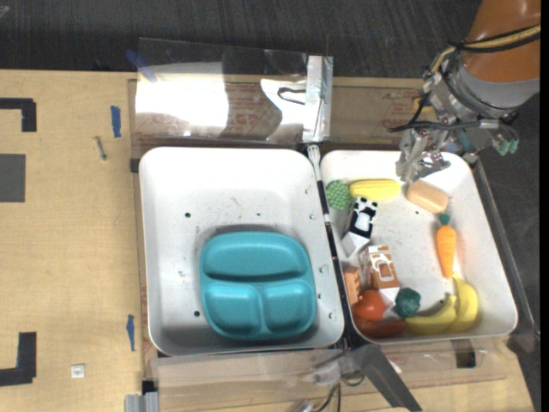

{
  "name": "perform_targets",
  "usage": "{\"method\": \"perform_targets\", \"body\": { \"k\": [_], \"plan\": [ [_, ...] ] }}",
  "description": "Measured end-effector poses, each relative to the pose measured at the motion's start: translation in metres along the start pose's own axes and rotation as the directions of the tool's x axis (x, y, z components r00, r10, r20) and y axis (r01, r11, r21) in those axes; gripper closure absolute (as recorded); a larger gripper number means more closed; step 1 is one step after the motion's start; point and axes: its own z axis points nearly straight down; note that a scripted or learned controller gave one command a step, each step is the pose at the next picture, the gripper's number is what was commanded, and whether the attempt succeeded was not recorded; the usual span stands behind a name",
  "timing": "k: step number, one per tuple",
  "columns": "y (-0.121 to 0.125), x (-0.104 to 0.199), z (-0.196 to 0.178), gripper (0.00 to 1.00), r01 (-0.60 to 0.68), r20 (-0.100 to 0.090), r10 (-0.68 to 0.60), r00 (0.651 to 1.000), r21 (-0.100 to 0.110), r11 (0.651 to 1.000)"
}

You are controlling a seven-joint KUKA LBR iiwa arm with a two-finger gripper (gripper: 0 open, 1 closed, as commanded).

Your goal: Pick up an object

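Bench with two white bins | gripper [423, 163] above right bin [493, 256], beside corn [375, 190] | finger state unclear, perhaps apart

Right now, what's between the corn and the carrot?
In the camera view, a tan bread-like piece lies between the yellow corn and the orange carrot, with the gripper just above it.
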Motion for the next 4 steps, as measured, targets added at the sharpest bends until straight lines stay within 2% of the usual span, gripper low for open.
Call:
{"method": "perform_targets", "body": {
  "k": [1, 2, 3, 4],
  "plan": [
    [0.062, 0.02, 0.009, 1.0, 0.04, -0.004, -0.04, 0.999, -0.004, 0.999],
    [0.054, -0.058, -0.008, 1.0, 0.161, 0.0, -0.161, 0.987, -0.002, 0.987],
    [0.066, -0.063, -0.039, 1.0, 0.263, 0.003, -0.263, 0.965, 0.0, 0.965],
    [0.066, -0.063, -0.061, 1.0, 0.315, 0.003, -0.315, 0.949, 0.001, 0.949]
  ]
}}
